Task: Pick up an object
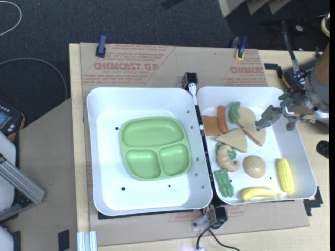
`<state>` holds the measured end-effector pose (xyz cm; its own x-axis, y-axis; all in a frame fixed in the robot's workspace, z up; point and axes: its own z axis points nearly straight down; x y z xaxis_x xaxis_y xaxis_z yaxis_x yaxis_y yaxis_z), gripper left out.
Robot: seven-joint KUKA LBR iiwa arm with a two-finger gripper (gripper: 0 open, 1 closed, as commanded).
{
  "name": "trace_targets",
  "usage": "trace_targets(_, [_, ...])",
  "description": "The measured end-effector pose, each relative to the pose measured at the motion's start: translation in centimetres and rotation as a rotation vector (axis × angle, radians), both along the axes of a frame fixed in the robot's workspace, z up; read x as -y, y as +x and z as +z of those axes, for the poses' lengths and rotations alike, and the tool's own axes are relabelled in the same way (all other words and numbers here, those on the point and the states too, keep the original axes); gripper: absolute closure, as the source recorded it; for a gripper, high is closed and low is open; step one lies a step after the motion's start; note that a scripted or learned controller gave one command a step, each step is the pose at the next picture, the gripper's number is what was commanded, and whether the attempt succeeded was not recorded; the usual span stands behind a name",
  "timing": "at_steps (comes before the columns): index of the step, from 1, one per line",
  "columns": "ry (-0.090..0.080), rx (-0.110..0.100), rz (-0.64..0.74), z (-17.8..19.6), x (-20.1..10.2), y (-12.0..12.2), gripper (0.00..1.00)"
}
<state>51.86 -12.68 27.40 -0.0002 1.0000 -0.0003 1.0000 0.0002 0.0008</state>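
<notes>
My gripper (276, 122) hangs over the upper right part of the right bin (306, 163), open, with nothing between its fingers. One fingertip (261, 123) is just above a tan wedge (255, 135). Several toy foods lie in this bin. There is a red sausage (222, 118), a green piece (234, 111), a brown toast slice (210, 125) and a sandwich wedge (234, 139). Lower down lie a croissant (227, 158), a round bun (255, 166), a corn cob (285, 175), a banana (259, 193) and a green vegetable (224, 182).
The left bin (102, 140) holds a green divided plate (155, 147). A black clip (190, 80) sits where the two bins meet at the back. Blue and yellow clamps (101, 44) hold the board's far edge.
</notes>
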Motion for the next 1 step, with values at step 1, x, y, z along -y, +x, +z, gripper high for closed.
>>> trace_targets(1, [0.007, -0.006, 0.011, -2.14, -13.67, -4.04, 0.0])
